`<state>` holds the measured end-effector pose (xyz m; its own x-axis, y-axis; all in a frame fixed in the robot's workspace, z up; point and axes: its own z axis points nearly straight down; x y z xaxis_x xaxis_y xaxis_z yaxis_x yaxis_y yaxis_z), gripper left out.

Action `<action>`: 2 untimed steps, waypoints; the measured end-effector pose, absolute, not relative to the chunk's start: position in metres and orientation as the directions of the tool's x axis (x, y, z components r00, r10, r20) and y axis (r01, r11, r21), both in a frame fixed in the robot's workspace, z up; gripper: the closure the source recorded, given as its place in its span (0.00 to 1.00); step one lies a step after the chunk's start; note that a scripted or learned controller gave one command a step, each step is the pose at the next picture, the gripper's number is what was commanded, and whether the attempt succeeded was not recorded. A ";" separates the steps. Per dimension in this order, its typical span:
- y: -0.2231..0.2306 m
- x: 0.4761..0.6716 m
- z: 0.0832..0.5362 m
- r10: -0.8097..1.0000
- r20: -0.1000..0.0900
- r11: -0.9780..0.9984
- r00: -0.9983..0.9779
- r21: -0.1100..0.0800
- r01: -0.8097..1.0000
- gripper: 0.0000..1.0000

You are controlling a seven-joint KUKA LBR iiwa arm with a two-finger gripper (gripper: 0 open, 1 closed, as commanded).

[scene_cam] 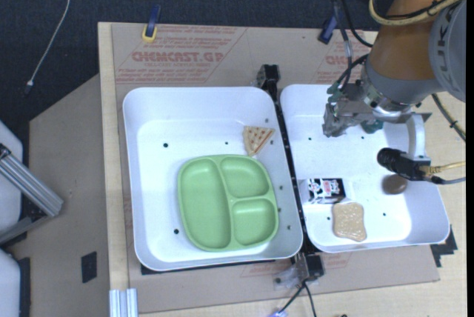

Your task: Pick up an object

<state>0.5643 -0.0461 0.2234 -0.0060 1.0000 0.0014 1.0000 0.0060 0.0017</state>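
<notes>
At the near edge of the right bin (426, 230) lies a toast-shaped toy (348, 221), with a small black-and-white carton (325, 189) just beyond it. The gripper (337, 119) hangs over that bin's far left part, nothing between its fingers; their spread cannot be told. This looks like the approach step. Next it must travel toward the near edge and descend onto one object.

Two white bins (141, 115) are counted. One green divided plate (226, 202) and one waffle-patterned wedge (257, 138) are seen in the left bin. One black-and-white packet (325, 189), one tan bread slice (348, 221) and one small brown piece (395, 186) are seen in the right.
</notes>
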 end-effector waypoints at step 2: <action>0.055 0.602 0.220 1.000 0.001 0.006 -0.006 0.002 1.000 1.00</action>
